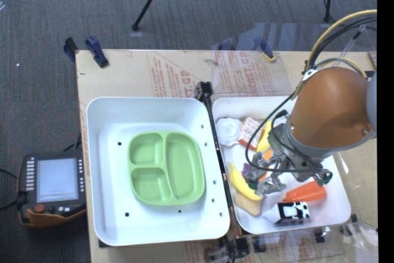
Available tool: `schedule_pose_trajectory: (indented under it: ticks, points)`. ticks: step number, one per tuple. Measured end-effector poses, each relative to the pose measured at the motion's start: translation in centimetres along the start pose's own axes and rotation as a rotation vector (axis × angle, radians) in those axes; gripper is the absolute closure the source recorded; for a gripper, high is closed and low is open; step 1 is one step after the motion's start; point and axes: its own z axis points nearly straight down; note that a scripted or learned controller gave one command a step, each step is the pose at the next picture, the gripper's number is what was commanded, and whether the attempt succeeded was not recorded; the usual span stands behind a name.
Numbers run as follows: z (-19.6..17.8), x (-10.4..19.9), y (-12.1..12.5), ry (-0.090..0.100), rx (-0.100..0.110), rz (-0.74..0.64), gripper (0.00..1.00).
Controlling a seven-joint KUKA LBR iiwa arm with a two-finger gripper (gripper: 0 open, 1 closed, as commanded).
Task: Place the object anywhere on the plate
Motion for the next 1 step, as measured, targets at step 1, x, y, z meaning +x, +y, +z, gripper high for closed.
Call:
schedule_pose_trajectory:
  ticks: [1]
  points:
    - [0.17,-6.59,4.68,-0.001,-0.003,-0.044,1.00]
